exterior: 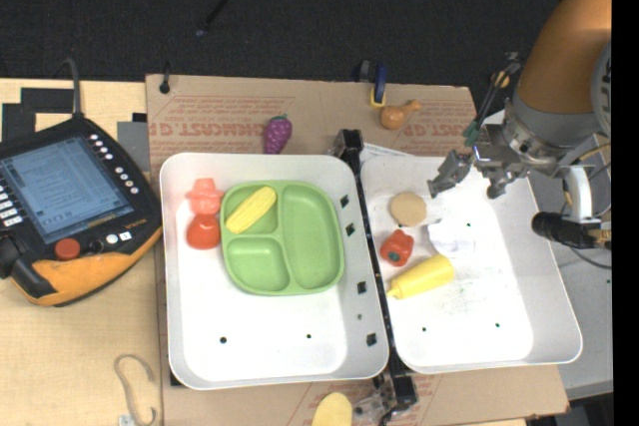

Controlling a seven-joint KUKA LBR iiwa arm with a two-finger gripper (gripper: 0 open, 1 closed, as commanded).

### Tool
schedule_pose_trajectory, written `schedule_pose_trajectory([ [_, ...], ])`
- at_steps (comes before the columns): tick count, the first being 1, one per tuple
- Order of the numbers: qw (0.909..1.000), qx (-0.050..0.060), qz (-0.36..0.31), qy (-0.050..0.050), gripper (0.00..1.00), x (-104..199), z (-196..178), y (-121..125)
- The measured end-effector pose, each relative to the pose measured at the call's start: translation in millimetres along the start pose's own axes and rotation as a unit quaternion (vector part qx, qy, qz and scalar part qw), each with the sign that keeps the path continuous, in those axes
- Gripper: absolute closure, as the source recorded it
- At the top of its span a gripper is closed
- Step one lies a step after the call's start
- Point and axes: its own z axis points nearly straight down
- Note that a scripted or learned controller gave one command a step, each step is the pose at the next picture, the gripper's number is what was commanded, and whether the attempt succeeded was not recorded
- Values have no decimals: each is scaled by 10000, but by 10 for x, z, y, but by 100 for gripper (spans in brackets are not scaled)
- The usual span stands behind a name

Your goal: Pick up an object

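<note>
The right bin (519, 314) holds a tan round piece (407, 209), a red pepper (396, 247) and a yellow wedge-like piece (421, 276), all near its left side. My gripper (471, 179) hangs over the bin's upper part, up and to the right of the tan piece. Its fingers (445, 176) are spread open with nothing between them. In the left bin (260, 354) a green divided plate (295, 254) carries a yellow corn cob (249, 209). A red and pink toy (204, 213) stands at the plate's left.
On the cardboard behind the bins lie a purple grape bunch (278, 133) and a tan gourd (397, 114). A yellow lemon (332, 409) sits at the front edge. A teach pendant (70, 205) lies to the left.
</note>
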Motion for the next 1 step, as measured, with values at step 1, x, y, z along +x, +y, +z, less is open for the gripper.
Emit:
schedule_pose_trajectory([
  [1, 10000, -65, -8, -10, 0, -2, -72, 22],
])
